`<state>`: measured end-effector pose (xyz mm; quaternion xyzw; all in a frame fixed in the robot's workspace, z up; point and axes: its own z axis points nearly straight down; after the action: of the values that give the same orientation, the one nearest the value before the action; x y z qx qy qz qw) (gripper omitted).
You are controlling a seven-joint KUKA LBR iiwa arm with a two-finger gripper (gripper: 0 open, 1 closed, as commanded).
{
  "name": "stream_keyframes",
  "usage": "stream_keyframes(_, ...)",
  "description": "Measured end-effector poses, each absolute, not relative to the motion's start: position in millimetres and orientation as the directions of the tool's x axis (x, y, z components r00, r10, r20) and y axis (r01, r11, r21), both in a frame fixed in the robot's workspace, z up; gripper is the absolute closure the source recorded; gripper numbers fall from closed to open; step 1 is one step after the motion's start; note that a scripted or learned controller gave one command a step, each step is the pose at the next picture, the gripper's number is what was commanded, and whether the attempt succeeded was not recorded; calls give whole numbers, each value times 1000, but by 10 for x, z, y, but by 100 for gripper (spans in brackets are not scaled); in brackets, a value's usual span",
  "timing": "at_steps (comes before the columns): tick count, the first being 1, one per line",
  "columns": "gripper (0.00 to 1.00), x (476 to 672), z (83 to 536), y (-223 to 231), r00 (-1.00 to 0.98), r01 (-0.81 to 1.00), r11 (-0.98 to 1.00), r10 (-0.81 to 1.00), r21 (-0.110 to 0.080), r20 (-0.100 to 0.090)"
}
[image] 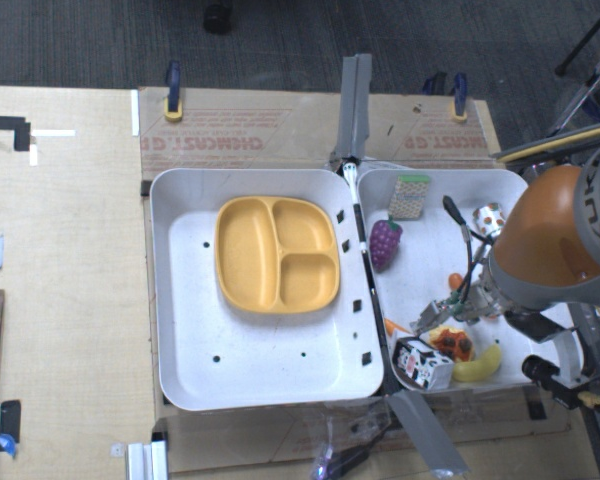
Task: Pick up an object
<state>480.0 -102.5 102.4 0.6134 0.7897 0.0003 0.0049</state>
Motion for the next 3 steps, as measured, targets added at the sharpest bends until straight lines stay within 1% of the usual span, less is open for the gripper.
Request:
stream_keyframes(1, 0, 4775, 917, -1486, -286, 958, 286, 958, 0, -1)
stream_keyframes(2, 100, 4779, 1005, -1487, -282, 959, 282, 959, 0, 1)
stream_keyframes(3, 0, 4778, 1005, -1487, -282, 959, 282, 959, 0, 1)
